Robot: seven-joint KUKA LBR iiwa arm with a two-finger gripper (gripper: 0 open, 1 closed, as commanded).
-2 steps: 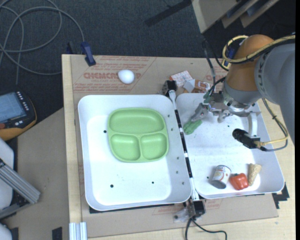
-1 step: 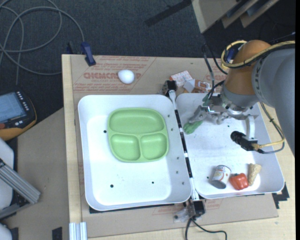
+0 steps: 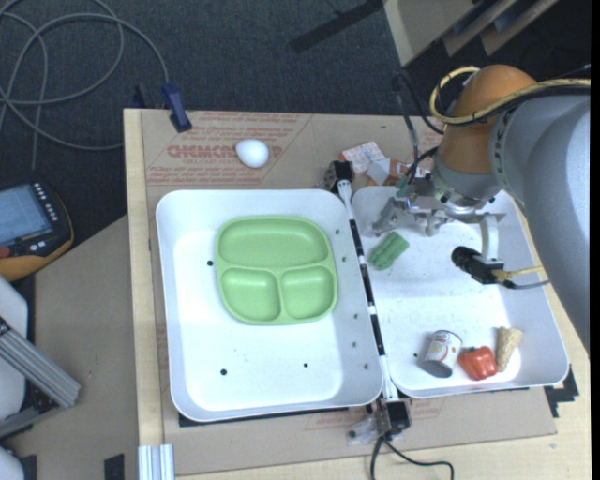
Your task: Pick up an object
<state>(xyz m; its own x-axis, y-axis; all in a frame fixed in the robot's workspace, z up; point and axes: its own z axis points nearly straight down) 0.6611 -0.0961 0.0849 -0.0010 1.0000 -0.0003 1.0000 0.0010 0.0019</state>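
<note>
My jaws (image 3: 419, 217) hang low over the right bin's (image 3: 539, 370) far end, just beside a green block (image 3: 388, 249); their spread I cannot tell. The green divided plate (image 3: 277, 268) lies in the left bin (image 3: 187, 375).

A pale wooden table (image 3: 103, 309) under a printed cardboard sheet (image 3: 234, 141) stands on dark carpet (image 3: 234, 56) — grey cables (image 3: 56, 66) loop at ten o'clock, a handheld screen unit (image 3: 28, 225) lies at nine, an aluminium rail (image 3: 37, 366) at eight — and light wooden furniture (image 3: 450, 23) sits at one o'clock.
</note>
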